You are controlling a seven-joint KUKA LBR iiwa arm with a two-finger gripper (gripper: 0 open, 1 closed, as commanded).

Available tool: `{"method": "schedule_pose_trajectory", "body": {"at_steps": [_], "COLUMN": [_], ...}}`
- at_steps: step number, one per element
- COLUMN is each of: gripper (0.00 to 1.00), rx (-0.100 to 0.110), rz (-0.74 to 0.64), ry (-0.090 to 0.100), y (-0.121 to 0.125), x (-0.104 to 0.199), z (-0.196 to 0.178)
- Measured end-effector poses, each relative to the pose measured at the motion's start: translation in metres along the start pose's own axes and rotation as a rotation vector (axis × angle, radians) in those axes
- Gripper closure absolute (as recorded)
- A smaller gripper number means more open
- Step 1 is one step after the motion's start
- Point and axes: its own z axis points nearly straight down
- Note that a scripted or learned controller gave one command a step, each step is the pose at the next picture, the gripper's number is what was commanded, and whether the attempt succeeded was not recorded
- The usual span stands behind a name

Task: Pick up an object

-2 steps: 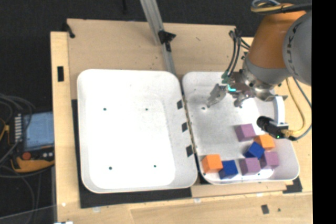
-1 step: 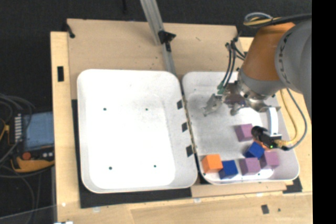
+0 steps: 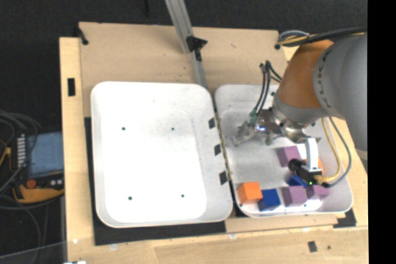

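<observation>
Objects for picking lie in the right bin (image 3: 226, 102), clustered along its near edge and toward its near right corner: an orange block (image 3: 250, 191) close to the near left corner, a blue block (image 3: 270, 199) just beside it on the right, then a purple block (image 3: 296, 195) next along the near edge. Another purple block (image 3: 289, 154) sits farther in, toward the middle of the bin's right half, and a small pink piece (image 3: 321, 191) shows at the near right corner. All of these lie on the near side of the gripper (image 3: 246, 133), well apart from its tip; nothing can be seen between its fingers. The tip is a blurred metallic shape over the bare floor of the right bin, near its left wall, and whether the jaws are apart or together cannot be told.

Beside it, the left bin (image 3: 151, 151) shows a plain white floor with a few dark specks.

Reaching in from the right, the arm (image 3: 346, 89) crosses the right bin's far right part, its orange band (image 3: 300, 80) above the wrist and the wrist pointed down and leftward toward the bin floor. Cables (image 3: 266, 86) loop beside the wrist, and a black and white fixture (image 3: 307, 167) with a yellow cable hangs over the bin's right side.
</observation>
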Motion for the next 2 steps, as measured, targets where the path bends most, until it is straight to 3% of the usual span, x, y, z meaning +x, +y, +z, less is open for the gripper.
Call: {"method": "schedule_pose_trajectory", "body": {"at_steps": [1, 2], "gripper": [0.0, 1.0], "rx": [-0.005, -0.009], "rz": [0.002, 0.01], "ry": [-0.001, 0.0], "y": [0.001, 0.002], "x": [-0.001, -0.002], "z": [0.017, 0.005]}}
